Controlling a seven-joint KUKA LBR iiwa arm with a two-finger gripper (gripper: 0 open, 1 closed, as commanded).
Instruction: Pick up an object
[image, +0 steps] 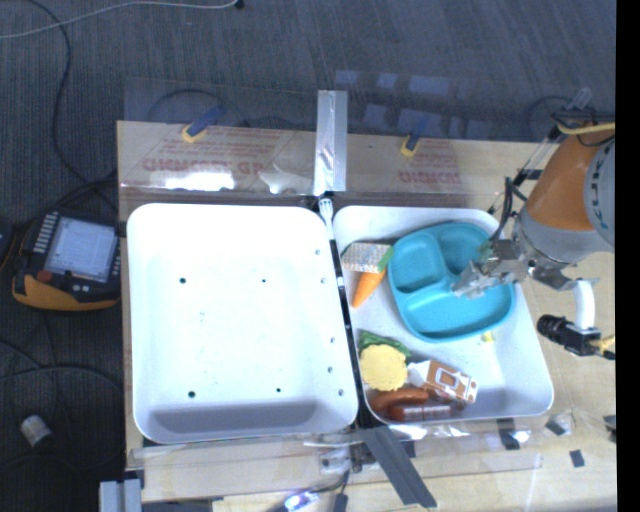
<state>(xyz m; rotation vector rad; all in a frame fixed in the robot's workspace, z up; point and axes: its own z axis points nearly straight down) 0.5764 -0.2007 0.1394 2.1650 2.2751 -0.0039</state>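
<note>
You have the grey arm with its orange band (565, 190) coming in from the right of the frame, and its two-finger gripper (478, 281) sits low over the blue moulded-plastic divided tray (440, 290), near the tray's right rim. Whether the tool is apart or together you cannot tell from here: it is small and blurred against the blue.

The tray lies tilted in the right-hand shallow white bin (530, 375), centre-right of the frame, propped over the other toys, which is probably why its raised rim is the part being approached. Crowded along the bin's left and lower edge are an orange plastic carrot (365, 287), a yellow toy corn cob with green leaf (384, 365), a brown toy sausage (405, 405) and a small printed carton (449, 381). The left-hand white bin (230, 320) fills the middle left.

Nothing looks lifted yet, so judge the pick as not yet made.
</note>
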